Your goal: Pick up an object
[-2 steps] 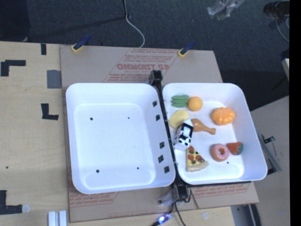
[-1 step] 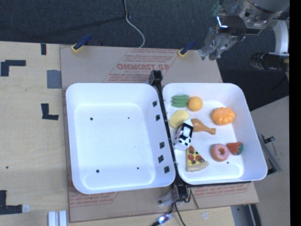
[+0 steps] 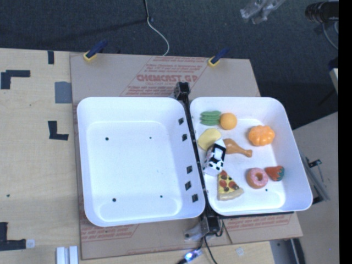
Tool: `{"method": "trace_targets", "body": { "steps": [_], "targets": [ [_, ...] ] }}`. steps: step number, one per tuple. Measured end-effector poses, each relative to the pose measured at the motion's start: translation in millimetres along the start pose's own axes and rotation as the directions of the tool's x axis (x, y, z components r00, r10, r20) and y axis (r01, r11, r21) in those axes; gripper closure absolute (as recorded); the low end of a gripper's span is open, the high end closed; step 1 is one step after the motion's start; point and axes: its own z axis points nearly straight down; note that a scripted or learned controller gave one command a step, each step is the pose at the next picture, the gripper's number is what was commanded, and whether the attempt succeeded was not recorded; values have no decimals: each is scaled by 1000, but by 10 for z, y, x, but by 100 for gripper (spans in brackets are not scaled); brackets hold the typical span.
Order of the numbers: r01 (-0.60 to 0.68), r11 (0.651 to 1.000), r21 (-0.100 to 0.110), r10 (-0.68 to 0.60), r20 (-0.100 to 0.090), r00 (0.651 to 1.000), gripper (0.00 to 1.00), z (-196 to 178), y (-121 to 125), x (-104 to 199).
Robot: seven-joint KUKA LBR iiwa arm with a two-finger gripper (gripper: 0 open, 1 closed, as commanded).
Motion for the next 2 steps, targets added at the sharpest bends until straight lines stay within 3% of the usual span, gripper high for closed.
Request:
{"method": "trace_targets", "body": {
  "steps": [1,2],
  "targets": [
    [13,1000,27,-13,-5,1000,100,1464,-339,1365],
    [3,1000,-6,-3,-6,1000,100,16,-19,1581]
  ]
}}
